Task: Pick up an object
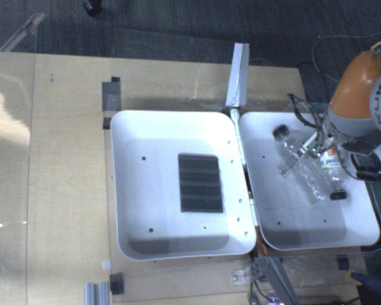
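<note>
Camera view showed the arm [362, 91] over the right bin [273, 227], above clear bottles [305, 170] at its 3 o'clock side; jaws' state unreadable, nothing visibly lifted yet.

Nothing here is legible; the small label on the clear bottle [331, 164] is too blurred to read.

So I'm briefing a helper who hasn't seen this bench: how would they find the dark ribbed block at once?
Start with the two white bins side by side and take the left bin, away from the arm. The dark ribbed block lies flat near its middle. It is an opaque dark rectangle crossed by ridges, unlike the clear plastic bottles in the right bin.
</note>
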Robot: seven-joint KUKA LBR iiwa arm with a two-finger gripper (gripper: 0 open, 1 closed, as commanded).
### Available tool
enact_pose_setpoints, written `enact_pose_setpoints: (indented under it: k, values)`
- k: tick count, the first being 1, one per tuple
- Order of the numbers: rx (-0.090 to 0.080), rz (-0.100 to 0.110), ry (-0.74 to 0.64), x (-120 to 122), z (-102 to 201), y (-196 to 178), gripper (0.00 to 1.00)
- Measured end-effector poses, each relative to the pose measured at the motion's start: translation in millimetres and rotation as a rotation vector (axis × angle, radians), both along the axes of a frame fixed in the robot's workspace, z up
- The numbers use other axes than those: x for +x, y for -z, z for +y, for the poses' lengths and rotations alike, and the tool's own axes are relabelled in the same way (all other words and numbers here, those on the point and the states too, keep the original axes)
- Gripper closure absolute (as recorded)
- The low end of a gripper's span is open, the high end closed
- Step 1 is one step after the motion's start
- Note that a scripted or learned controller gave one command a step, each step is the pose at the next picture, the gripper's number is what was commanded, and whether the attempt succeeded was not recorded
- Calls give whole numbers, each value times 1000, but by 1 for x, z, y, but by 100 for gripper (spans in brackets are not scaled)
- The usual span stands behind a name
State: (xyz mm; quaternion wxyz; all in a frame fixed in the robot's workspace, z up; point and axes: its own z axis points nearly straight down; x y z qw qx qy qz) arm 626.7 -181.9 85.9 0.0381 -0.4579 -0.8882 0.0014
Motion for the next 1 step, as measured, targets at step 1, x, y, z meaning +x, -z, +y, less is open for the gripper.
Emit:
enact_pose_setpoints:
  k: [1]
  values:
    - [-1, 26, -35, 26, -18, 4, 0]
